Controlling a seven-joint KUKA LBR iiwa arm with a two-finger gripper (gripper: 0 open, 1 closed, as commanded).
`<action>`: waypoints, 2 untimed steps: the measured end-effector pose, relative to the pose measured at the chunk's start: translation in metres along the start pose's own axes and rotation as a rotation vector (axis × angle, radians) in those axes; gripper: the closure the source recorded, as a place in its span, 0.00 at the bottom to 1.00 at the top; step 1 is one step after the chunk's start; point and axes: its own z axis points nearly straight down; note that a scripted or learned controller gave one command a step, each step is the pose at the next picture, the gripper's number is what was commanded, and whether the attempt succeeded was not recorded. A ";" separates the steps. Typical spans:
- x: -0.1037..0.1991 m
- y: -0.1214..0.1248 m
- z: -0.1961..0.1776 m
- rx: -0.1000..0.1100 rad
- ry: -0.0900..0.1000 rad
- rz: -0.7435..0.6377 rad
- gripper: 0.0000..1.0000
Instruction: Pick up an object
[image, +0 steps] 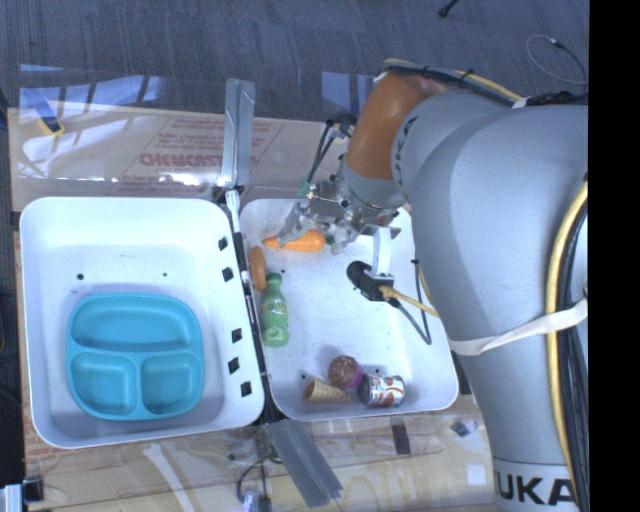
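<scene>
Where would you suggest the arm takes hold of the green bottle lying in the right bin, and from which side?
Grip the green bottle across its body, about mid-length, coming straight down from above. It lies flat, lengthwise along the right bin's left wall, cap toward the far end. One finger must slip into the narrow gap by that wall, so closing across the width seems safest.

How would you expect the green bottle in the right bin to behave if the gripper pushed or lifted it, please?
The green bottle lies on its side against the right bin's left wall, so a nudge would probably make it roll or slide along that wall. Its rounded body looks smooth, perhaps slippery between fingers. It seems a small plastic toy, likely light and stiff.
</scene>
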 end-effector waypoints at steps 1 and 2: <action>0.003 0.000 0.029 -0.013 0.001 -0.031 0.00; 0.003 -0.002 0.020 -0.003 0.000 -0.037 1.00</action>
